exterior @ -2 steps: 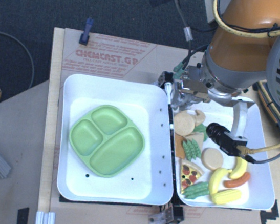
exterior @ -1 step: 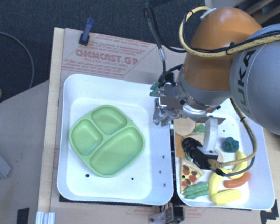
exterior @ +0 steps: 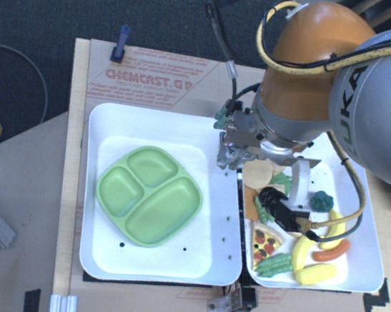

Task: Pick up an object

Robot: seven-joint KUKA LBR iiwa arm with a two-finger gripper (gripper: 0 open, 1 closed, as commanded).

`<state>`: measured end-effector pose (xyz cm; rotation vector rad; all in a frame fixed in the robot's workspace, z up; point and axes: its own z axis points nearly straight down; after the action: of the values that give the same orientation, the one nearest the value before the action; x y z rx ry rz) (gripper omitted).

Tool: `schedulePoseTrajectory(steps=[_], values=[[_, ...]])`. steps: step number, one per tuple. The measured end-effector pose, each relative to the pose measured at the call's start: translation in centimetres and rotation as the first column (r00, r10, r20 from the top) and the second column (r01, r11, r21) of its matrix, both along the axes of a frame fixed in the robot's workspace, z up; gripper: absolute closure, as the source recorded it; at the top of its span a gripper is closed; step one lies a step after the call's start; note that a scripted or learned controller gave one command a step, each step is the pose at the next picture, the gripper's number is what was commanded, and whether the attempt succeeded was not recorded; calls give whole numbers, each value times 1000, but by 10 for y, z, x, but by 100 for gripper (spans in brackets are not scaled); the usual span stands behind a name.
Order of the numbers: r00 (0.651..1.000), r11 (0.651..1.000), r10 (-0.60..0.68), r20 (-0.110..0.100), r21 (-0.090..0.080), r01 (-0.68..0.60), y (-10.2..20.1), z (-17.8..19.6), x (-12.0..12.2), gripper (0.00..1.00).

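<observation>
Gripper (exterior: 280,172) hovering over toy food (exterior: 293,234); finger state: cannot tell. Risk: items crowding directly below, so fingers may be straddling several and slipping.

Bright, even overhead light — glare whitens the two bins (exterior: 226,221) and gleams on the arm's orange band (exterior: 307,52). Shadows stay soft; the frame is slightly grainy, focus fair throughout.

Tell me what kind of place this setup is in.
Most likely a robotics lab bench, not a kitchen. A large grey and orange arm hangs over two white bins: one holds a green divided plate, the other toy food like a pizza slice. Loose cables cross the dark floor.
</observation>
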<state>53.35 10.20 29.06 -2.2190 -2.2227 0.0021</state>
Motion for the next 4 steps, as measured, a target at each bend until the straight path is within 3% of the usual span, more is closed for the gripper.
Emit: schedulePoseTrajectory(steps=[3,4], values=[[1000,1000,3,6,-1,-3,1,30,1,100],[1000,1000,-1,-6,0,1,4,18,-41,100]])
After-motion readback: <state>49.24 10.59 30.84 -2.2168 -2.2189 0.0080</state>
